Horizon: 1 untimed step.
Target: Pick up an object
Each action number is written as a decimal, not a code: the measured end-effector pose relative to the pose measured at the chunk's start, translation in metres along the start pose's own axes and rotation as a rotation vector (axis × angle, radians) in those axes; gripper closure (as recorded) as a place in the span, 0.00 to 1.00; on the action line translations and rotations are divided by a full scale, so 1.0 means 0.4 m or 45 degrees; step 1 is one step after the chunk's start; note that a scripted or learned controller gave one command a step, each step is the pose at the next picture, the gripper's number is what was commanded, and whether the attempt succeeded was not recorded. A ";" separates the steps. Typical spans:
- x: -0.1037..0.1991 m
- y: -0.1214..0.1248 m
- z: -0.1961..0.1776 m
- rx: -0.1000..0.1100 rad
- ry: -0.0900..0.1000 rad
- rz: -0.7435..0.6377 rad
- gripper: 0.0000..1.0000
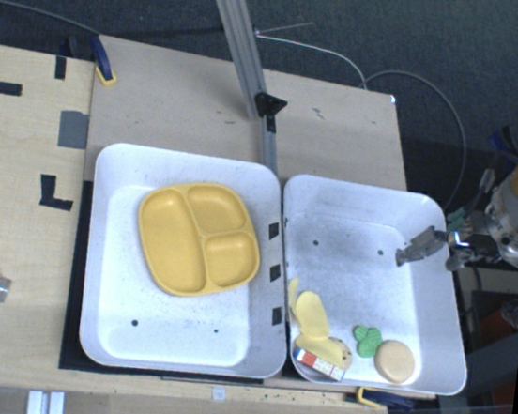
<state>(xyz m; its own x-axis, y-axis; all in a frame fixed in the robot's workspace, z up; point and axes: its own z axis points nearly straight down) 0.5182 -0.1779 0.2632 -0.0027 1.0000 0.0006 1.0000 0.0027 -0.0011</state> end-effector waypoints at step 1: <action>0.003 0.001 -0.024 0.000 0.002 -0.003 1.00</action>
